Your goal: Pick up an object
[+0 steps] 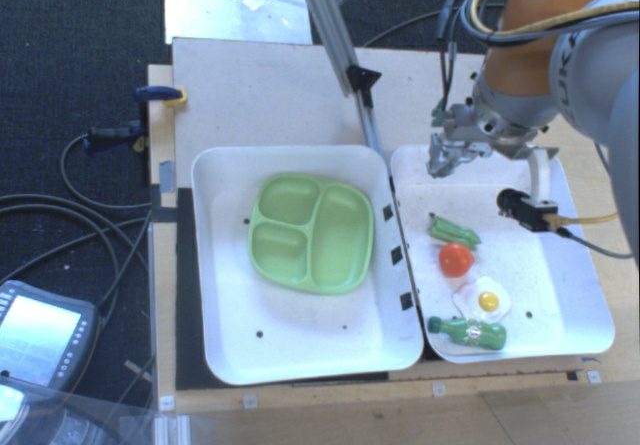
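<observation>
Hovering over right bin's far end, gripper point(441, 165) jaws' state unreadable; green pepper point(454, 231) just below-right, lying crosswise.

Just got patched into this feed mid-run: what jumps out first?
The green divided plate lies alone in the left bin. The right bin holds a cluster: green pepper, red tomato, fried egg and green bottle. The gripper hangs over that bin's far-left corner, apart from them.
</observation>
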Robot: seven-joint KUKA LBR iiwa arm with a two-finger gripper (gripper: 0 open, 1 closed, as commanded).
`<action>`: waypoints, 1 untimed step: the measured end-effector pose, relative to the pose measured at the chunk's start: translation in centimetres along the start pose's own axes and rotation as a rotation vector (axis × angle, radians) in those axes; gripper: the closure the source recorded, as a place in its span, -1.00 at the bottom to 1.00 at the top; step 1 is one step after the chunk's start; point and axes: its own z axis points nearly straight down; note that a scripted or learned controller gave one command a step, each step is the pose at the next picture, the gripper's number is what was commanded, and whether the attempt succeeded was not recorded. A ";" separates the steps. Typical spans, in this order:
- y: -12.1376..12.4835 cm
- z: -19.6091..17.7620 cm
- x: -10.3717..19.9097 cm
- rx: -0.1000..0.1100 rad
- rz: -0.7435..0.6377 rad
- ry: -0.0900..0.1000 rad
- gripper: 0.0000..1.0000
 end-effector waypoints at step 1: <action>-1.3 0.7 4.6 0.000 0.000 0.000 1.00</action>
